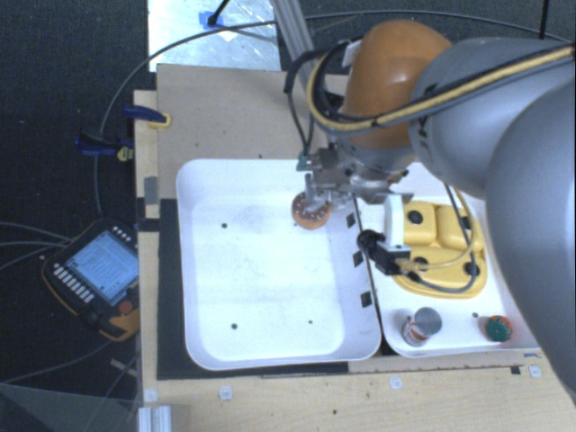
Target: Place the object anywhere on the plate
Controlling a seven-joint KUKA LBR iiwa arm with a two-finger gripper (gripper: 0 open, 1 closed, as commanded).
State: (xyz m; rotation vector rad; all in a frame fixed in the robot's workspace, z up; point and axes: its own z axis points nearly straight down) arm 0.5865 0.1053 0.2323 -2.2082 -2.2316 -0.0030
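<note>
so the left bin (261,286) has no plate I can spot, and the small brown round object (311,212) sits near its upper right edge right under the gripper (317,190), which looks pinched on its top, so I'd lift slow and straight before carrying it toward the yellow plate (443,246) in the right bin (450,345).

Single fixed cam above bench (225,106), slanted down on both bins (261,331), mid-range; gripper (315,201) near frame centre.
</note>
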